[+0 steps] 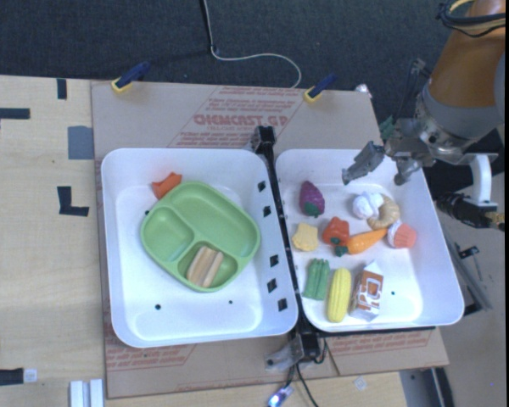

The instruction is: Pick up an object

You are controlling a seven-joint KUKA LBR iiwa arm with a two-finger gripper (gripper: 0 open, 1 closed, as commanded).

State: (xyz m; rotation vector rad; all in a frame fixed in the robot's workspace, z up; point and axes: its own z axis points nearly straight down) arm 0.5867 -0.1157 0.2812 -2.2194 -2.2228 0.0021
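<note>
While seemingly empty, gripper point(380, 166) hovers over right bin point(441, 265).

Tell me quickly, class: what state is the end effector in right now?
End effector: open, holding nothing, above the right bin.

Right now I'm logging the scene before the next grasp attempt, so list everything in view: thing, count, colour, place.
white bins: 2, white, side by side on the bench
divided plate: 1, green, left bin
bread-like toy: 1, tan, in a plate compartment
orange piece: 1, orange, left bin, by the plate's upper edge
eggplant: 1, purple, right bin
garlic: 1, white, right bin
red pepper: 1, red, right bin
carrot: 1, orange, right bin
corn: 1, yellow, right bin
green vegetable: 1, green, beside the corn
carton: 1, white and orange, right bin
gripper: 1, grey, open above the right bin
</note>
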